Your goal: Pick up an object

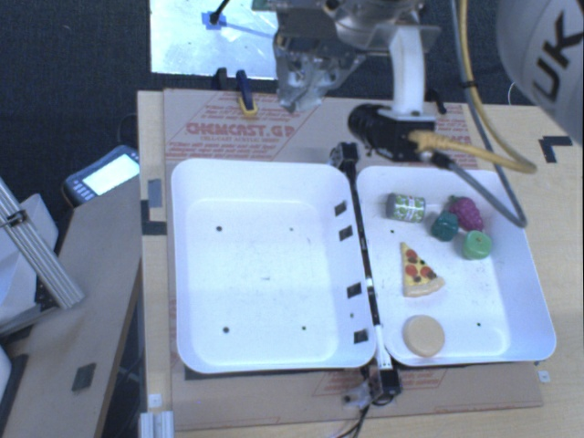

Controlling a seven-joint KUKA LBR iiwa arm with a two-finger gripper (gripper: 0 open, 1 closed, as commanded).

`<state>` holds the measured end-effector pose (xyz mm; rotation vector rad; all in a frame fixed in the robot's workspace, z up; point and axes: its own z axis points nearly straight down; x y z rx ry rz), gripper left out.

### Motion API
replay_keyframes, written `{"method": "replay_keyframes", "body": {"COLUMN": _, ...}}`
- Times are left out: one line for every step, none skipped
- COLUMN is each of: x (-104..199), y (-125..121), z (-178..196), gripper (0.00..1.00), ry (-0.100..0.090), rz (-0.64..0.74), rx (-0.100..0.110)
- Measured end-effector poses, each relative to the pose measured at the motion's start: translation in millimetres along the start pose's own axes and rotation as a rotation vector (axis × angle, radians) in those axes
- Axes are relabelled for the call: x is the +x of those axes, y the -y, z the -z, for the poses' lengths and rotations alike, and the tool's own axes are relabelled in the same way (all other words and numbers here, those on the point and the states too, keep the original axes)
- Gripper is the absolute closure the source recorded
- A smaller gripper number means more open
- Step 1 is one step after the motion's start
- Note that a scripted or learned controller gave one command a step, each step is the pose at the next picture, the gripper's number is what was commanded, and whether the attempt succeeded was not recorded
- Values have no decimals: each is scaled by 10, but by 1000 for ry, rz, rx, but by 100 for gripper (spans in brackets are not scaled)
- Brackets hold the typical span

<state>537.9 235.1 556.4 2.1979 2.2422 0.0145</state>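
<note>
Desk (155, 336): two white bins; right bin (529, 272) holding pizza slice (419, 270), can (405, 208), grapes (467, 212). Tool (301, 85) beyond far edge, grip state unclear.

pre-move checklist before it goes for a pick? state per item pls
1. Objects available in right bin: ok; can, pizza slice, tan disc, grapes, two green pieces.
2. Objects spaced for a grasp: pizza slice, disc ok; green pieces and grapes crowded, not ok.
3. Gripper over a target: not ok, it sits beyond the bins.
4. Gripper open: cannot tell.
5. Yellow cable clear of bin: cannot tell.
</note>
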Motion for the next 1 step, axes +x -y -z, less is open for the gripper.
{"method": "replay_keyframes", "body": {"x": -38, "y": -868, "z": -231, "gripper": 100, "ry": 5, "rz": -22, "rx": 2}}
